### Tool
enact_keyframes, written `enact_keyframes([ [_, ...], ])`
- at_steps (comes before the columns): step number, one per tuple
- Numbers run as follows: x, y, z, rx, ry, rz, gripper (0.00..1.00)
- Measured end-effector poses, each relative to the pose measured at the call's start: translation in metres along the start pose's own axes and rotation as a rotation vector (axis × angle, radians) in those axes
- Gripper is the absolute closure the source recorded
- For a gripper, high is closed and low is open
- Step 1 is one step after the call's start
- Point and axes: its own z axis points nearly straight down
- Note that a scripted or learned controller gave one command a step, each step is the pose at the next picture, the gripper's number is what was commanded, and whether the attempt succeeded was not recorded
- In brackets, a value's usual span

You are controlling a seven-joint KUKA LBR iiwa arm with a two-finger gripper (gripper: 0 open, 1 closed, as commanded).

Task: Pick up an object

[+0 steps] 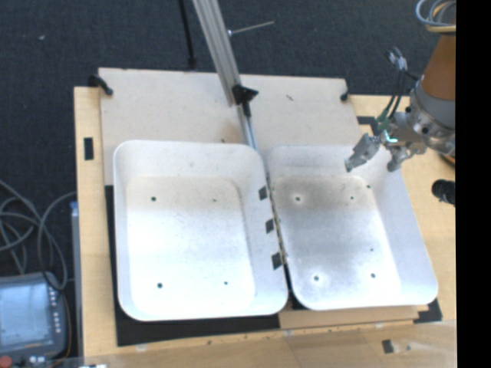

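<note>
Both bins, left bin [192,228] and right bin [345,228], show no object I can make out; gripper [377,153] hovers over right bin's far right corner, jaws spread, holding nothing, so pick not started.

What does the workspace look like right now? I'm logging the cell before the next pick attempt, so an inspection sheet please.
Surface: wooden bench bearing the left bin and right bin side by side; both scuffed grey.
Job's things: nothing seen in either bin.
Clutter: nothing seen.
Grippers: gripper above the right bin's far right corner, fingers spread, nothing between them.
Cables: loose cables on the floor at left; a coil at upper right.
Surroundings: dark carpet, slanted aluminium pole, pendant screen at lower left.
</note>
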Motion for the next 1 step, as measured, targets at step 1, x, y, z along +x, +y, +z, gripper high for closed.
enact_keyframes([
  [1, 0.0, 0.0007, -0.0028, -0.005, -0.001, -0.001, 0.0],
])
